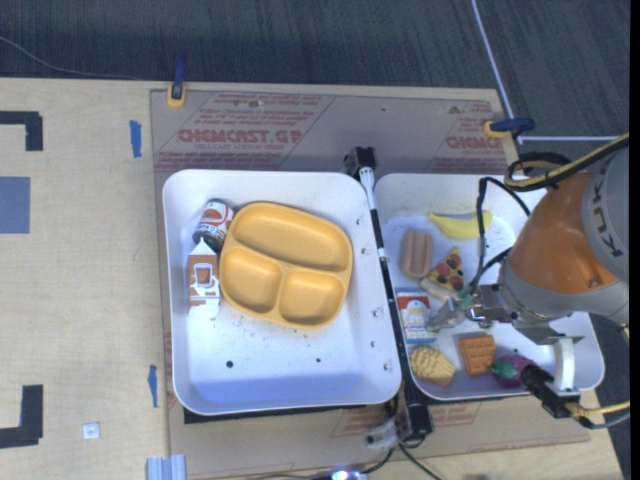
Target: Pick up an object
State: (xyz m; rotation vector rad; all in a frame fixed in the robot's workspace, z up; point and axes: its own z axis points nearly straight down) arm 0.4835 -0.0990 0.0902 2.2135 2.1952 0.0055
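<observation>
A pale wooden surface [80, 298] fills the lower and left parts of the camera view, marked with black and blue tape; a brown board lies on it and carries two shallow white bins side by side, with dark carpet beyond.

Nearest the viewer, in the right bin [590, 363], small play-food pieces lie loose along the front: a yellow corn cob [433, 365] at the near left, an orange waffle-like square [476, 353] just beside it, and a purple and green piece [509, 371] to its right. They are scattered, apart or barely touching, which suits a picking trial since each can be approached singly.

Just behind them the hand [447, 314] hangs low over the middle of this bin, at the end of the grey arm with its orange band [560, 248] reaching in from the right. Its fingers look slightly spread, with nothing seen between them. It sits just above a small card-like packet [413, 313], likely the thing it is aiming at.

Farther back lie a pizza slice [447, 271], a hot dog [416, 252] and, at the rear, a banana [457, 225].

In the left bin [290, 383], a yellow divided tray [283, 263] rests tilted over a small can [211, 223] and a carton [202, 278], partly covering them and making them poor targets.
</observation>
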